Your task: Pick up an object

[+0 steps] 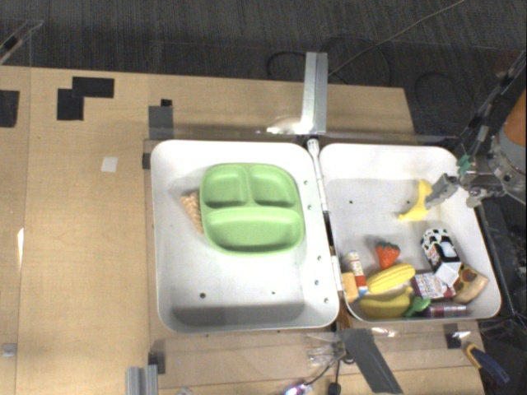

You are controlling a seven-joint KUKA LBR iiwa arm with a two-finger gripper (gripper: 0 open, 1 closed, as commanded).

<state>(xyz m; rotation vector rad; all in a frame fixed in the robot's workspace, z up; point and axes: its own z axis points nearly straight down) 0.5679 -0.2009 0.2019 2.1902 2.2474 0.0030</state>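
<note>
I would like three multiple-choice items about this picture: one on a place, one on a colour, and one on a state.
1. Where does the divided tray lie?
A. in the left bin
B. in the right bin
C. on the bare bench

2. What colour is that tray?
A. red
B. green
C. blue

3. How do the small things in the right bin lie?
A. spread evenly over the floor
B. crowded in the near corner
C. stacked on the tray

Key:
1 A, it rests on the floor of the left bin.
2 B, the whole tray is light green.
3 B, most are bunched at the near edge, with one yellow piece apart, close to the hand.
</note>
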